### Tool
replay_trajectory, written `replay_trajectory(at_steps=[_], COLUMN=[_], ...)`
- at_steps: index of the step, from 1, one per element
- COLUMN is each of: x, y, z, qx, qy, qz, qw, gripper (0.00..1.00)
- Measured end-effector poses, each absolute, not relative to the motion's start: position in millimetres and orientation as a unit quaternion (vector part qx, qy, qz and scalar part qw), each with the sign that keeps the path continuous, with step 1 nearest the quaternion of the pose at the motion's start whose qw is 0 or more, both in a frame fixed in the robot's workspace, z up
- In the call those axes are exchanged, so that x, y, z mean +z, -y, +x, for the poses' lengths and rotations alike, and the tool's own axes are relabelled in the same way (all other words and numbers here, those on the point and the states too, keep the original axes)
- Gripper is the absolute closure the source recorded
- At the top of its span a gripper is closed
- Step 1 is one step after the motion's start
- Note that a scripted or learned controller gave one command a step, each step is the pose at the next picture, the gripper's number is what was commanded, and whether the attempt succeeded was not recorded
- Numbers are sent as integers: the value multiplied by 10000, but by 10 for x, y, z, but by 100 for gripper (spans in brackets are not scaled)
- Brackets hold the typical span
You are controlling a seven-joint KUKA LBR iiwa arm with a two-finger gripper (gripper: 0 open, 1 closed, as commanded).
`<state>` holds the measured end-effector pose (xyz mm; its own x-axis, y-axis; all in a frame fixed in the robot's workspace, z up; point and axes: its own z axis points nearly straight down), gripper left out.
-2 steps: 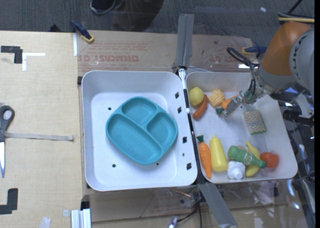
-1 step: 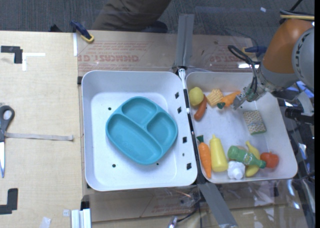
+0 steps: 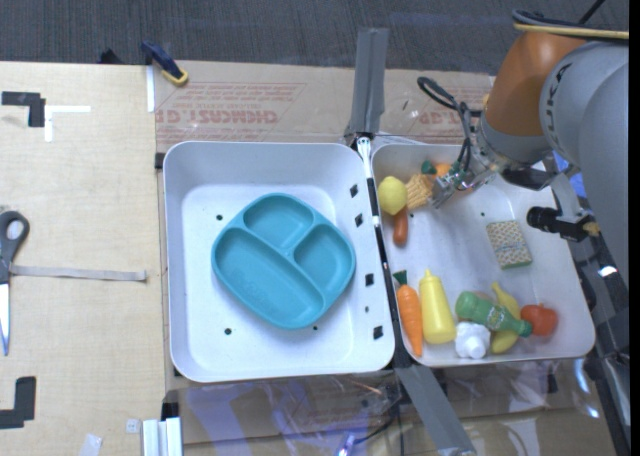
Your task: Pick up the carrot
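The small orange plastic toy carrot with a green leafy top [image 3: 409,316] is lying in the lower left corner of the right-hand shallow white bin [image 3: 560,274], right of centre and low in the frame, its pointed tip aiming toward the bottom edge and its flank touching a yellow squeeze bottle [image 3: 436,307]. It is looking light, rigid and smooth, so it is likely to be slippery; the thick upper half just below the leaves is probably offering the surest hold, pinched across its width. The two-finger gripper [image 3: 455,179] is hovering over the upper part of that bin, well apart from the carrot, beside a yellow lemon [image 3: 392,194]; how its claw stands cannot be told. The same bin is also holding a green bottle [image 3: 490,310], a red tomato [image 3: 539,319] and a speckled sponge block [image 3: 509,243]. The left-hand white bin [image 3: 190,334] is holding a blue divided plate [image 3: 284,260].
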<state>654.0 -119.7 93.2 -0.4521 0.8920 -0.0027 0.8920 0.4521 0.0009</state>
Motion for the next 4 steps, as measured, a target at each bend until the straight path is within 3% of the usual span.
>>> replay_trajectory(at_steps=[1, 2, 3, 4], x=[888, 2605, 1053, 938], y=[1196, 1411, 1576, 1801], z=[6494, 6480, 6605, 6600], qx=[-36, -5, 1, 0], qy=[-8513, -8398, -8116, -7300], qz=[5246, 5429, 5842, 6835], qw=[-76, 16, 38, 15], gripper=[0, 0, 0, 0])
